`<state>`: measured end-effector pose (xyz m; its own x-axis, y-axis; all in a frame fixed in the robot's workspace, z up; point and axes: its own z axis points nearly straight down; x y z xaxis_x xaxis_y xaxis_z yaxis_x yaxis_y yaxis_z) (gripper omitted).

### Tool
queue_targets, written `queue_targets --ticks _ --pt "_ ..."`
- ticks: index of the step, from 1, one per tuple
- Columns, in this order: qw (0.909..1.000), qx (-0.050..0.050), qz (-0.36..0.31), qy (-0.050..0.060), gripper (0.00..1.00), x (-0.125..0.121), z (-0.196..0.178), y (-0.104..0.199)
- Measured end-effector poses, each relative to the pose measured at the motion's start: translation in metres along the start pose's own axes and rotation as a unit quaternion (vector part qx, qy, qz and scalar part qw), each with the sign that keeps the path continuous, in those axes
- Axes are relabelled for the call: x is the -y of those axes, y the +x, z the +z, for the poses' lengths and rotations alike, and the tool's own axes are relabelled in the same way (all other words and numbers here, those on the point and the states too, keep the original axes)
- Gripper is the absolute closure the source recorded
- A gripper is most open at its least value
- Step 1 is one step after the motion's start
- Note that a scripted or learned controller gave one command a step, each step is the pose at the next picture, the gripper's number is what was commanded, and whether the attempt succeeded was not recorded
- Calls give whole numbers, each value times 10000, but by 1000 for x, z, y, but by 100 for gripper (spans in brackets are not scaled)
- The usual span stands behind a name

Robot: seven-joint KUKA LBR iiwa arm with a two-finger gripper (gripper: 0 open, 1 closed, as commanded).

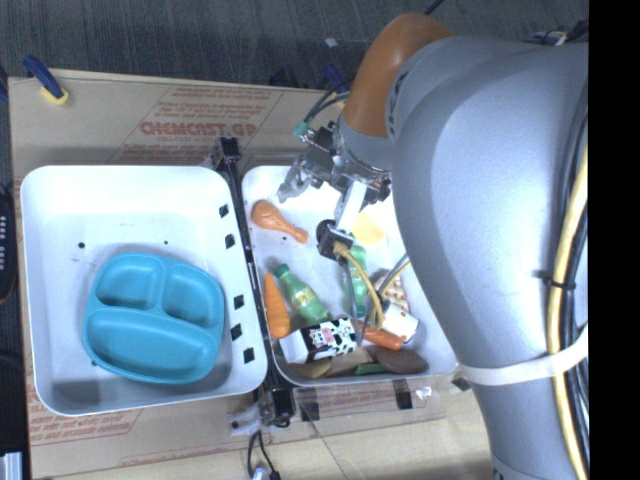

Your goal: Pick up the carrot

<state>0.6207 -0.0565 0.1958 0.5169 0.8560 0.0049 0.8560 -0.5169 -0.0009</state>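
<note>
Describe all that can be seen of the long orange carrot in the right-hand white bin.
The long orange carrot is a smooth, tapering stick that looks like plastic, probably a toy. It lies flat along the left wall of the right-hand white bin, running roughly away from the camera, and its far end looks narrower. The green bottle lies close on its right and seems to touch it. Its near end lies close to the black-and-white patterned box. Nothing grips it.

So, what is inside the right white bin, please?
In the right white bin, the long orange carrot lies along the left wall, beside a green plastic bottle, a cow-patterned box and an orange toy drumstick. The grey arm covers the right part.
</note>
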Motion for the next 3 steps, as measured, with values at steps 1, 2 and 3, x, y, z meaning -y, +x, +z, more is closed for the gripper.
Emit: queue_targets --ticks 1,2,3 --pt "9991 25 417 42 0 8 5 82" --pt "9958 56 918 47 0 86 5 16" --pt "9826 56 1857 21 0 114 -1 56"
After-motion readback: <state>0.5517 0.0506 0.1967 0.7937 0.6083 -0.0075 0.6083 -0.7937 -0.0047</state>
